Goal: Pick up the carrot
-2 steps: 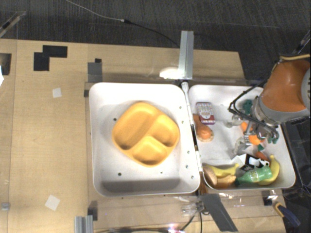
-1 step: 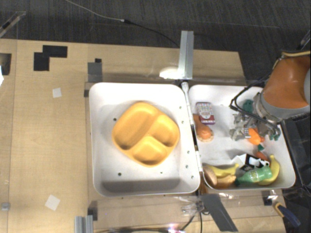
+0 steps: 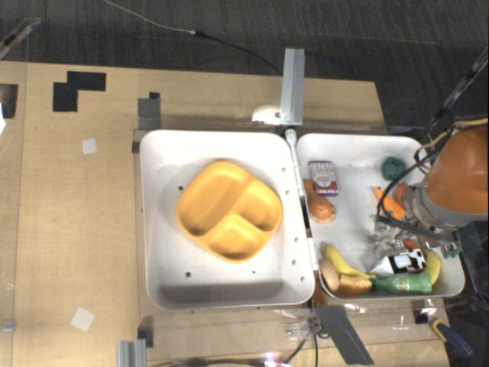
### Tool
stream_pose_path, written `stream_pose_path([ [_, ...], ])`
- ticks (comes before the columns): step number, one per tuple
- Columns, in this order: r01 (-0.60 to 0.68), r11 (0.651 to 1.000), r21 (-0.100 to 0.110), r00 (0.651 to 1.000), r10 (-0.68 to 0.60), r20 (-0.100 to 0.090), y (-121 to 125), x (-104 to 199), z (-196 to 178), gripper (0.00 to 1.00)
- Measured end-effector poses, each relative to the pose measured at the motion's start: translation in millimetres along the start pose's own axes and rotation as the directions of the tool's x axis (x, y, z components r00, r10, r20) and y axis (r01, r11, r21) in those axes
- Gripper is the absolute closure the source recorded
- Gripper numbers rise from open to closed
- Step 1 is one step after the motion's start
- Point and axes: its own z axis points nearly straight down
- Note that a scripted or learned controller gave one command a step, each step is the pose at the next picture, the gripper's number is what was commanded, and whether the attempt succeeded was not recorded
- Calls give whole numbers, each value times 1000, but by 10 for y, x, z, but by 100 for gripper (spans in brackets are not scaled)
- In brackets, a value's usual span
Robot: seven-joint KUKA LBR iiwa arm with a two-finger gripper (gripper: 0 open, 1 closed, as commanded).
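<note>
The carrot point(image 3: 385, 200) is a small orange piece in the right bin point(image 3: 351, 153), near its right side and partly covered by the arm's wrist. My gripper point(image 3: 388, 237) hangs low over that bin, just below and slightly right of the carrot, with its metal tip close to the bin floor. The grey arm with its orange band point(image 3: 460, 176) comes in from the right and hides the carrot's right end. Whether anything sits in the gripper is not visible.
The right bin also holds a green toy point(image 3: 393, 166), a red-and-white can point(image 3: 323, 176), a bun point(image 3: 323, 208), a banana point(image 3: 343, 262), a green bottle point(image 3: 402, 284) and a black-and-white item point(image 3: 407, 262). A yellow divided plate point(image 3: 229, 209) lies in the left bin point(image 3: 164, 205).
</note>
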Motion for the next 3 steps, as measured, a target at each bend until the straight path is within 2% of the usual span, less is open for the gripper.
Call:
stream_pose_path([
  [1,38,999,-2,999,-38,-2,365,6,-849,100],
  [2,-114,993,0,993,114,-7,-233,-80,-1442,100],
  [3,110,994,1,994,-110,2,-47,103,-2,100],
])
